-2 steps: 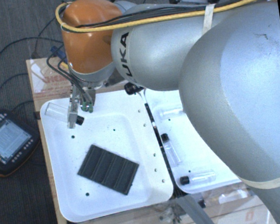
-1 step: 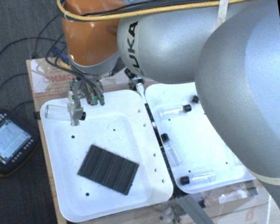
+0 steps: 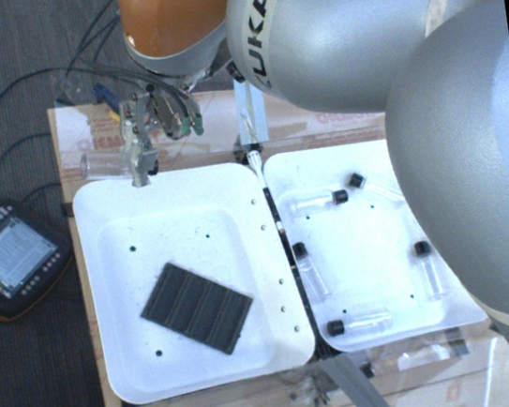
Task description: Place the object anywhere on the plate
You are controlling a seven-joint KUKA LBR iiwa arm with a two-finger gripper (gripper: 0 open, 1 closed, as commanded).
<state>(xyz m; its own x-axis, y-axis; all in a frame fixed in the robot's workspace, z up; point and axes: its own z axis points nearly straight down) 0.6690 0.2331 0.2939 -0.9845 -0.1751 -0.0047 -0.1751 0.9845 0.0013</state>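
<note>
A dark ribbed rectangular plate lies at a slant on the floor of the left bin. My gripper hangs over that bin's far left rim, well away from the plate. It looks shut on a clear vial that sticks out to the left of it, faint against the bench. Several more clear vials with black caps lie in the right bin, among them one near the far side and one near the front.
The large grey arm covers the upper right and part of the right bin. A teach pendant sits on the floor left of the bench. Cables trail behind the bins.
</note>
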